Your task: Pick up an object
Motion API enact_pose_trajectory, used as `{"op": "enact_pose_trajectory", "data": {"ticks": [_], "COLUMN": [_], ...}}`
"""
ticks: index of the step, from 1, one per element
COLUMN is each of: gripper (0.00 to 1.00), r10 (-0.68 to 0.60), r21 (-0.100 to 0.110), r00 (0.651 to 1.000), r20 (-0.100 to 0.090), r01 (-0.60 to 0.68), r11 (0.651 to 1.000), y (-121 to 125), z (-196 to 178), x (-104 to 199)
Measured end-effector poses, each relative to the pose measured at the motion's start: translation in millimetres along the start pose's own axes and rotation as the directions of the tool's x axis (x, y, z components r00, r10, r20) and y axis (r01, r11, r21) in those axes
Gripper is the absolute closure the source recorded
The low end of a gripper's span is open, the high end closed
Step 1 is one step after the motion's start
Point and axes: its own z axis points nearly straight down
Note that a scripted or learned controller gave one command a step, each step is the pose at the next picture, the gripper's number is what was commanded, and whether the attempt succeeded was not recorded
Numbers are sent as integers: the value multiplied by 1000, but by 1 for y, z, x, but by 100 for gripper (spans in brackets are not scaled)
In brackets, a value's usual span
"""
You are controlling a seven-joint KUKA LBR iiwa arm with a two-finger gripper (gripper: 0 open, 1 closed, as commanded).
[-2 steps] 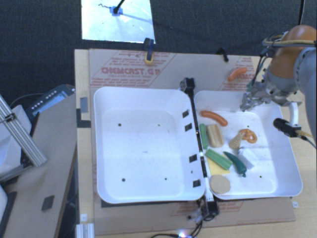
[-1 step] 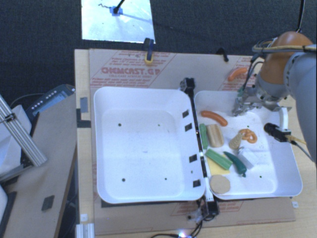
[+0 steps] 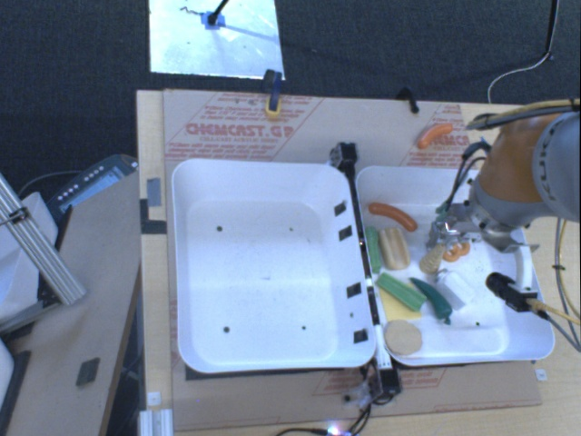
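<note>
Overhead view of the bench. The gripper (image 3: 444,237) is lowered into the right bin (image 3: 522,341), just above a tan object (image 3: 432,260) lying near that bin's middle; whether its fingers are apart or together cannot be told. Nearby lie a toy hot dog (image 3: 392,214), a bun (image 3: 394,247), a green pepper (image 3: 431,299) and a round cracker (image 3: 403,338). The left bin (image 3: 195,243) adjoins it.

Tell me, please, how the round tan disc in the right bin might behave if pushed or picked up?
The disc looks flat and smooth, so it would probably slide, not roll. Lying low against the bin floor, its edge may be hard to pinch.
</note>
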Motion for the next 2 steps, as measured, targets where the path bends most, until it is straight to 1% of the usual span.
{"op": "enact_pose_trajectory", "data": {"ticks": [1,2], "gripper": [100,100], "r10": [-11,0], "r21": [-12,0], "r00": [1000,1000], "r20": [1,0], "r01": [11,0], "r11": [1000,1000], "y": [56,-19], "z": [-2,0], "x": [57,61]}}
